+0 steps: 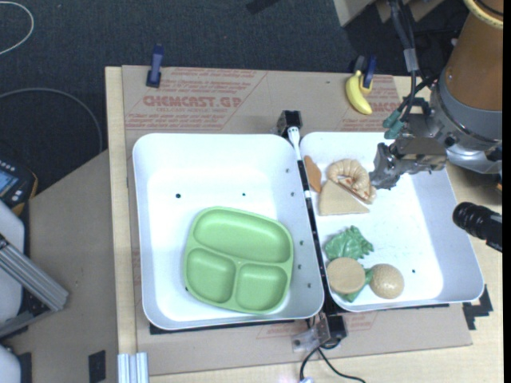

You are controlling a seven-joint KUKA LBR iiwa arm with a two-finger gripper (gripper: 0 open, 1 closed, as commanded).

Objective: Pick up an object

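The right bin (427, 238) holds a croissant (351, 174) lying on a tan sandwich wedge (342, 202), an orange sausage-like piece (312, 175) by the divider, a green lettuce leaf (348, 243), and two round bun halves (346, 276) (386, 280) at the front. My gripper (385, 174) hangs over the back of the right bin, just right of the croissant and close to its end. Nothing shows between its fingers.
The left bin (160, 174) holds a green compartment tray (238, 259). A yellow banana (358, 94) lies on the cardboard behind the right bin. Blue clamps (154, 65) sit at the board's back edge. A black cylinder (479, 223) juts in at the right.
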